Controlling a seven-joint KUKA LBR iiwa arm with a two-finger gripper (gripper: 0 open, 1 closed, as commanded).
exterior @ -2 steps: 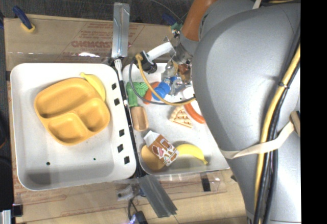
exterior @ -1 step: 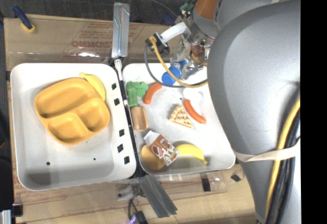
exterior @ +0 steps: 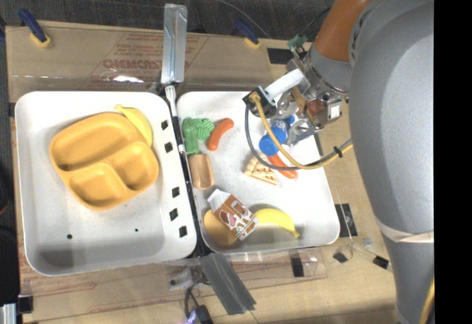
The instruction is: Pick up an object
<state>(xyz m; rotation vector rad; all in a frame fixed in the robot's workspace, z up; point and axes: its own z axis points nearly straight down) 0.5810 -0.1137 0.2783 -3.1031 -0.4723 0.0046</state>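
The two-finger gripper, hung with yellow cable loops and small electronics, is hovering low over the back right part of the right-hand shallow white plastic bin. Whether it is gaping or closed cannot be told: cables and the wrist housing are covering its tips, and nothing can be seen held by it. The grey arm with the orange band is leaning in from the right and hiding the bin's far edge.

Directly under the gripper a small blue rounded object is lying, with an orange carrot-shaped toy touching it on the near side. Just beside those, toward the middle of the bin, a tan waffle-patterned wedge is resting flat. Further left are a green leafy plastic toy, an orange-red sausage-shaped piece and a brown cylinder. At the near wall a yellow plastic banana is lying beside a brown-and-white printed packet.

The left-hand white bin is holding a yellow divided plastic tray.

By the look of it, the approach is done and the grasp is not yet shown; every object is sitting on the bin floor, so closing and lifting are probably left, most likely on the blue piece or the carrot.
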